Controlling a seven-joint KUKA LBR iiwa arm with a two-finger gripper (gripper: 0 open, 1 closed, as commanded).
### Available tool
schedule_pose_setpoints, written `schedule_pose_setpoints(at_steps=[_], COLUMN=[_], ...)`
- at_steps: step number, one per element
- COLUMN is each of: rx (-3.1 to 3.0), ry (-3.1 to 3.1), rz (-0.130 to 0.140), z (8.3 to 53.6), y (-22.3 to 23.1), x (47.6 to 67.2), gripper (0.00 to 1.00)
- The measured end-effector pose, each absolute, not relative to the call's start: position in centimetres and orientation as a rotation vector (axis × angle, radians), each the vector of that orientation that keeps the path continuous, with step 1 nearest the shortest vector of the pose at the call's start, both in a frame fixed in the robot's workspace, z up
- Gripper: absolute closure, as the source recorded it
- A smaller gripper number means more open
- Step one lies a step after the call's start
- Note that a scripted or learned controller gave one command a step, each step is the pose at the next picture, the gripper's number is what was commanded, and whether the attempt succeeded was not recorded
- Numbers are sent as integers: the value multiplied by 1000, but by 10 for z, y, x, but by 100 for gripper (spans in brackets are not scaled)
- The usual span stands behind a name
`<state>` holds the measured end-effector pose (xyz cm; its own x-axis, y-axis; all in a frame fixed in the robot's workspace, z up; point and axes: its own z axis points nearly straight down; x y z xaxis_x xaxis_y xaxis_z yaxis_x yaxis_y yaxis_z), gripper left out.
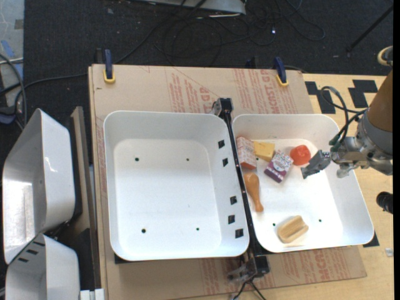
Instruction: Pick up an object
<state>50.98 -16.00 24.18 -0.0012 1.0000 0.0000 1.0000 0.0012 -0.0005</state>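
At the far left, off the bench, two spare white tubs (34, 180) sit stacked at a tilt. The cardboard-covered bench (169, 86) carries the left bin (119, 130), whose floor is bare white with a few small dark dots. A row of black clips (232, 199) runs down the seam where the two bins meet.

The right bin (356, 224) holds the objects. Just beside the seam lies a small can with a red label (245, 152), and below it an orange-brown chicken drumstick toy (253, 190). A yellow cheese wedge (264, 150) lies touching the can. A purple packet (279, 166) sits near the middle, with a red tomato-like toy (300, 154) just beside it. Near the front wall rests a tan bread roll (292, 229).

The arm (378, 130) reaches in from the right, wrist low over the bin's right wall. Its gripper (315, 164) points leftward, its dark tip just beside the red toy. Whether the fingers are apart or together cannot be told; nothing shows between them.
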Motion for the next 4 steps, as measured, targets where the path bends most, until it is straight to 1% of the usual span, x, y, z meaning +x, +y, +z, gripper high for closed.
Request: schedule_pose_setpoints(at_steps=[1,2,3,4], rx=[-2216,-2213,-2221,-2213], ry=[-2229,-2228,-2222,-2241], rz=[0,0,0,-18], z=[115,91,102,199], y=[-170,-103,-106,-15], x=[588,597,597,643], gripper=[0,0,100,100])
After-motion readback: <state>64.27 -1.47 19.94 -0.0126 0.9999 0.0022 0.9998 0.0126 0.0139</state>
